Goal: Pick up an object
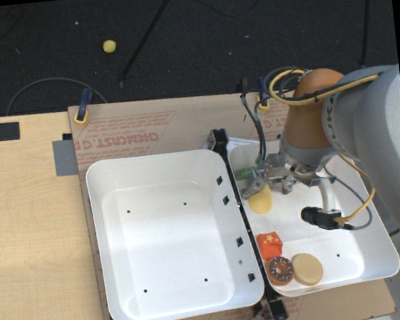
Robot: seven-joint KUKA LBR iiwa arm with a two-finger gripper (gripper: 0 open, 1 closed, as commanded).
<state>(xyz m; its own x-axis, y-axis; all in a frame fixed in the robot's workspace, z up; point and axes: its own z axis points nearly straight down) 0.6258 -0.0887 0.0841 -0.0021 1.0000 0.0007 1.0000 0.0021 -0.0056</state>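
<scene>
From the left: the left bin [165, 231] sits on my worktop [29, 232] with nothing for me to take. Past the divider, the right bin [369, 258] holds my candidates. A green piece [243, 174] lies at the bin's 11 o'clock, half hidden by my pincer [263, 182]. Just below the pincer, touching or nearly so, is a pale yellow block [260, 200] — the likeliest target. It looks light and smooth-sided, perhaps soft like foam, so I would close across its short sides. At 7 o'clock sit an orange block [270, 244], a sprinkled doughnut [280, 270] and a tan disc [307, 269] — crowded together, harder to straddle. Whether my pincer is apart or together I cannot tell.
</scene>
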